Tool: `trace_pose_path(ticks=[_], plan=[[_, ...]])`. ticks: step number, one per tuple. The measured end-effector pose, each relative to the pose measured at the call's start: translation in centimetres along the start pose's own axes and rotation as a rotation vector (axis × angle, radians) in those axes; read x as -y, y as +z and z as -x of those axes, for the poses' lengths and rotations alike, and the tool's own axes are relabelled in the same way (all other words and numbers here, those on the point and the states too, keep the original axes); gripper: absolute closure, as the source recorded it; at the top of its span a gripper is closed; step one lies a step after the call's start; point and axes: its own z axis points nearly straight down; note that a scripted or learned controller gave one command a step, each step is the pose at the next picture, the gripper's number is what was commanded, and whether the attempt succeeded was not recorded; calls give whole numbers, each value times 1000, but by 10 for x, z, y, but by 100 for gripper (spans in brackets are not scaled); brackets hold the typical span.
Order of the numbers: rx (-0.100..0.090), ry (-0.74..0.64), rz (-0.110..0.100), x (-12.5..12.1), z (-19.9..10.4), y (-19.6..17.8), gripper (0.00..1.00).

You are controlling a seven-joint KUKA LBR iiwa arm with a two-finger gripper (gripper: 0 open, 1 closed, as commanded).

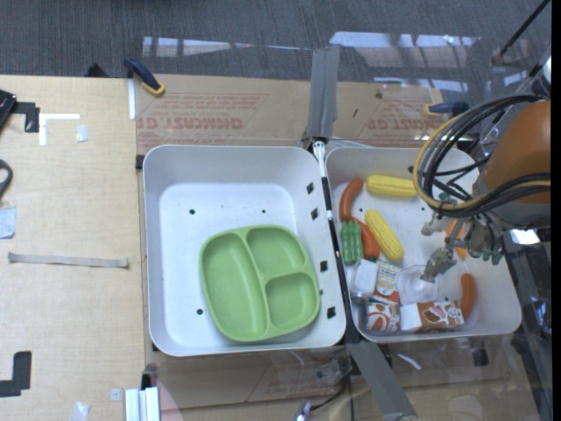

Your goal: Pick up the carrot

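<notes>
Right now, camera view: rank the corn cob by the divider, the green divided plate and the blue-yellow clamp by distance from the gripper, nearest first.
1. Corn cob: right bin, just left of the gripper.
2. Green divided plate: left bin, across the divider.
3. Blue-yellow clamp: on the cardboard, far upper left.

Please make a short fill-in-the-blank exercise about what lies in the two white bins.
1. The green divided plate lies in the ____ bin.
2. The plate has ____ compartments.
3. The gripper hangs over the ____ bin, where the toy food lies.
4. The two corn cobs are ____ in colour.

Missing words: left; three; right; yellow
</notes>
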Motion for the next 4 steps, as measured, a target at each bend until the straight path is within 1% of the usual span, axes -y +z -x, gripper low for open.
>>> trace_pose_path(ticks=[1, 2, 3, 4], plan=[[5, -3, -1, -1, 2, -10, 100], [5, -3, -1, -1, 2, -10, 0], [-3, 144, 3, 34, 32, 22, 0], [2, 140, 1, 34, 33, 12, 100]])
